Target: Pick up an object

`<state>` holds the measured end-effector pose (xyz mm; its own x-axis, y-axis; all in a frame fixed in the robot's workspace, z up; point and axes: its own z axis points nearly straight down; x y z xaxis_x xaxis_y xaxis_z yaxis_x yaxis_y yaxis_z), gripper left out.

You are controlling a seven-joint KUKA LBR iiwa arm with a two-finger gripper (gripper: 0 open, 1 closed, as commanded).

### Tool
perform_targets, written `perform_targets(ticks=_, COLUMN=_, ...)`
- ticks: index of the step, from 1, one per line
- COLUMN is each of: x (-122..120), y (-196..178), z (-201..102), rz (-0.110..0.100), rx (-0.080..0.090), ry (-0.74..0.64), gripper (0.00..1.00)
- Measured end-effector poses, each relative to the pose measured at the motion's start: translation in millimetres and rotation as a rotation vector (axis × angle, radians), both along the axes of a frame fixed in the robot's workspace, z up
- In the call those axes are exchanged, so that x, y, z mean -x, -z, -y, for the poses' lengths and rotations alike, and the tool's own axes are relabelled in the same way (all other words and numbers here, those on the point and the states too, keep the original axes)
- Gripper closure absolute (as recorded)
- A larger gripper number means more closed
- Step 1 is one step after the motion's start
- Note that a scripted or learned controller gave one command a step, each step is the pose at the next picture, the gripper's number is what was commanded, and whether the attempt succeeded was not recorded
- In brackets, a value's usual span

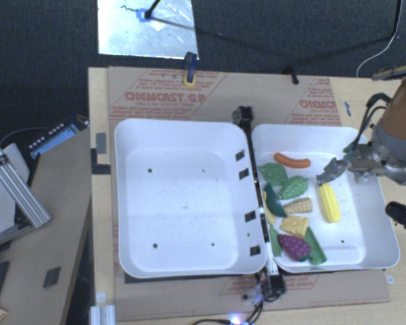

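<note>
- Dark blue-grey carpet floor [291, 12] surrounds the bench.
- A shiny silver sheet [145, 19] lies on it.
- Pale wooden tabletop [44, 249] stands left.

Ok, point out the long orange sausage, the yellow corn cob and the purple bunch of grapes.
Long orange sausage [292, 160], camera view, its middle.
Yellow corn cob [330, 202], camera view, middle of the cob.
Purple bunch of grapes [294, 246], camera view, centre of the bunch.

Bins [183, 202] glossy smooth white plastic. Toy corn [329, 202] and sausage [292, 160] shiny plastic. Board [164, 93] underneath matt printed cardboard. Floor [40, 39] dark, rough carpet.
</note>
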<state>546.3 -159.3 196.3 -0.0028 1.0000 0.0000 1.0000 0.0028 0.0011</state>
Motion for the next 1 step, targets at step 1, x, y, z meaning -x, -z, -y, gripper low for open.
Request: perform_targets(ticks=1, x=25.7, y=117.8, z=-57.1, rz=-0.008, rx=-0.004, ry=-0.004, gripper=0.0)
